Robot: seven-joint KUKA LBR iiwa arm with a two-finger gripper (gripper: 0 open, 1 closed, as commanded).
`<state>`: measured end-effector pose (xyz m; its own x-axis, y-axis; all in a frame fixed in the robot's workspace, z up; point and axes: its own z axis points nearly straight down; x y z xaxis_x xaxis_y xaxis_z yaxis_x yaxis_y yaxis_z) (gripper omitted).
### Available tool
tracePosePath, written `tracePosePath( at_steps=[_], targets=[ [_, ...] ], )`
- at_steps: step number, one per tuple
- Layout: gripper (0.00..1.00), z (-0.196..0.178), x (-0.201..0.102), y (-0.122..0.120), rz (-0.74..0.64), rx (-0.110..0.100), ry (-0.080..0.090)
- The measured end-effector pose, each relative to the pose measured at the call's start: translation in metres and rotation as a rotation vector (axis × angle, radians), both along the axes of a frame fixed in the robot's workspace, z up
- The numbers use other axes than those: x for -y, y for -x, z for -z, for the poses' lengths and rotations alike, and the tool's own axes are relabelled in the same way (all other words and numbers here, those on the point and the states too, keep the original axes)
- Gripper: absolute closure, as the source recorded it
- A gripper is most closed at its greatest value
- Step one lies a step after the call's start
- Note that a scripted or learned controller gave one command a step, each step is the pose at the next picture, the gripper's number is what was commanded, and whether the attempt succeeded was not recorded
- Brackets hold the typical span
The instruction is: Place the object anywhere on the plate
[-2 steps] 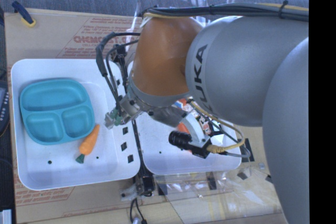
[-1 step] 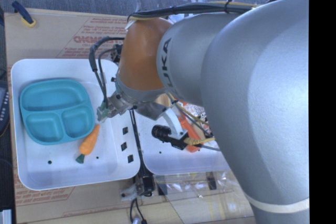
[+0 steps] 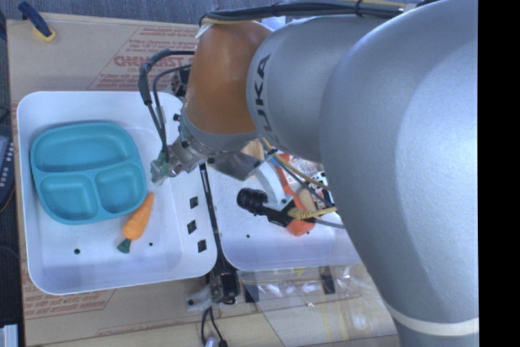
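Looming over both bins, the grey arm with its orange wrist band [image 3: 223, 77] reaches from the right and covers most of the right bin. The shallow white left bin [image 3: 49, 272] holds the turquoise three-compartment plastic plate [image 3: 81, 171], set towards its far left, probably to keep an open target. The small orange toy carrot with a green top [image 3: 138, 221] lies on the bin floor, just beside the plate's lower right edge, not on it. The gripper [image 3: 162, 168] hovers above the carrot; whether it is apart or together I cannot tell.
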<state>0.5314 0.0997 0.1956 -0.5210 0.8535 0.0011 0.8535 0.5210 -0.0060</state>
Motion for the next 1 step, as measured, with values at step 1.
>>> tracePosePath(
  at_steps=[1],
  targets=[
    [1.0, 0.0492, -0.0219, -0.0186, 0.267, -0.002, 0.001]
  ],
)
